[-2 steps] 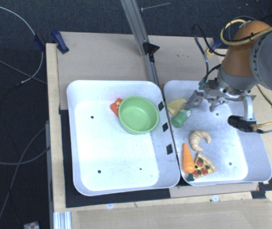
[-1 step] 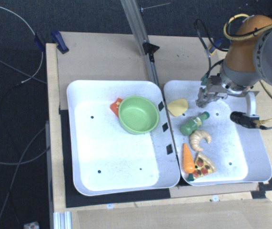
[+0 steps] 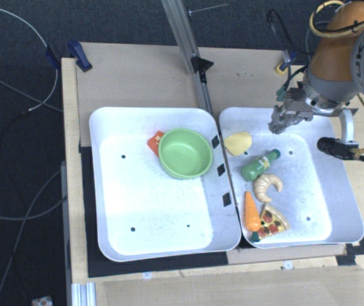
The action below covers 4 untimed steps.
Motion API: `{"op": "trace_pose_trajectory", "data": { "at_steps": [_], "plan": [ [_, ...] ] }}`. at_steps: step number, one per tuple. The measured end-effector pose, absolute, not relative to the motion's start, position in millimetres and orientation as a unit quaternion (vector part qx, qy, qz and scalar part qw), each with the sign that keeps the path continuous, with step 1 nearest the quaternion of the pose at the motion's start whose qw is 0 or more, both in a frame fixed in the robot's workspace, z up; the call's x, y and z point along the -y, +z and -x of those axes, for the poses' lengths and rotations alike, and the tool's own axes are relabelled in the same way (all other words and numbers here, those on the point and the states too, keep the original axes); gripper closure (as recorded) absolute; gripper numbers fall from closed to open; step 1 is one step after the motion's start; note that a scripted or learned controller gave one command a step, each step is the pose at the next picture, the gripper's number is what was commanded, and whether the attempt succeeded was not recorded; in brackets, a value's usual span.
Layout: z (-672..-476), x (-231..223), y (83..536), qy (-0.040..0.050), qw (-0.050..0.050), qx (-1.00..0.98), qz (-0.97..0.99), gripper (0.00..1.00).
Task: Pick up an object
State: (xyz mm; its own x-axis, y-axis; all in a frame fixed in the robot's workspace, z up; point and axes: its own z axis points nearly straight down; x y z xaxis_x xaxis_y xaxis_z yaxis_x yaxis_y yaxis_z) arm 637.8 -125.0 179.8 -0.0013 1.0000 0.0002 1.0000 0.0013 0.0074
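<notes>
Two white bins side by side. In the left bin (image 3: 143, 228), a green bowl (image 3: 185, 153) touching a small orange thing (image 3: 154, 141). In the right bin (image 3: 319, 196), a yellow lemon (image 3: 238, 143), green bottle (image 3: 260, 165), croissant (image 3: 268, 186), carrot (image 3: 251, 211), pizza slice (image 3: 271, 222). Above that bin's far edge, the gripper (image 3: 282, 123).

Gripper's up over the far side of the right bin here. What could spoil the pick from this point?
1. The croissant, carrot and pizza slice lie touching, so a grasp there may catch two or knock one aside.
2. The green bottle lies on its side and may roll away.
3. The gripper is near the right bin far wall, which a descent might clip.
</notes>
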Motion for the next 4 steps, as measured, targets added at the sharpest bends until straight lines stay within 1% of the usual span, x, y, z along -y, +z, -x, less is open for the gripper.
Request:
{"op": "trace_pose_trajectory", "data": {
  "at_steps": [1,2,3,4],
  "plan": [
    [-642.8,117.1,230.2,0.0036,0.003,-0.708,-0.706,1.00],
    [-644.1,116.5,248.6,0.0022,0.002,-0.708,-0.707,1.00],
    [-631.9,60.7,256.7,-0.0008,-0.005,-0.709,-0.705,1.00],
    [-631.9,15.3,252.4,-0.0021,-0.006,-0.709,-0.705,1.00]
  ]
}}
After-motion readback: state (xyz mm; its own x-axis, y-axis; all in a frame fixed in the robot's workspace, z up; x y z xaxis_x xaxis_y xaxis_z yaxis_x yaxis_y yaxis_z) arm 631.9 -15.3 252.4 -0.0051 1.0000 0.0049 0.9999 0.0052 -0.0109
